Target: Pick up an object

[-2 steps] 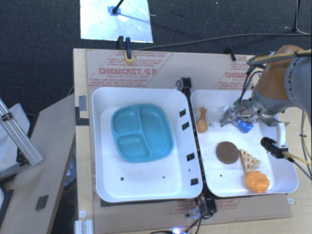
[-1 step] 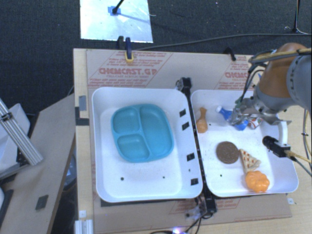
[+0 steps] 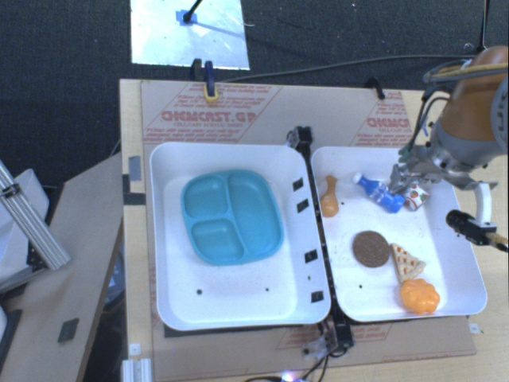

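My gripper hangs low over the far part of the right bin, right at a blue bottle that lies on its side. A small red and white object sits just beside the gripper's tip. Nearer in the same bin lie a tan drumstick, a brown round cookie, a pizza slice and an orange fruit. The arm's grey wrist and orange band come in from the right.
The left bin holds a blue divided plate. A black divider with clips runs between the two bins. A black part of the arm juts over the right bin's edge. A clamp stands behind the bench.
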You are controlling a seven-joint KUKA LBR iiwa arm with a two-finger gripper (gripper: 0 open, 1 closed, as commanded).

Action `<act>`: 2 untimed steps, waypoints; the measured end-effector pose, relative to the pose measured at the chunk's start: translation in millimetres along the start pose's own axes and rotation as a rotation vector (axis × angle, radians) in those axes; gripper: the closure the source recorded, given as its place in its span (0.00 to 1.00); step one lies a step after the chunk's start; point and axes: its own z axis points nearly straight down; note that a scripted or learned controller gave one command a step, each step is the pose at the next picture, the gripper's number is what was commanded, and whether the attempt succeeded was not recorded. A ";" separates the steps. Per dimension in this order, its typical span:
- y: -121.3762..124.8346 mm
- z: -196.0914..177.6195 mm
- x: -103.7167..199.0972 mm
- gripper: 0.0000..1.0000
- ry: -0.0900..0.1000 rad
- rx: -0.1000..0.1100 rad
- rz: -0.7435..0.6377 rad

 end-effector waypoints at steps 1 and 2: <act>2.2 -50.5 -0.3 1.00 0.000 -0.001 -0.002; 2.7 -28.7 -0.4 1.00 0.000 0.005 -0.001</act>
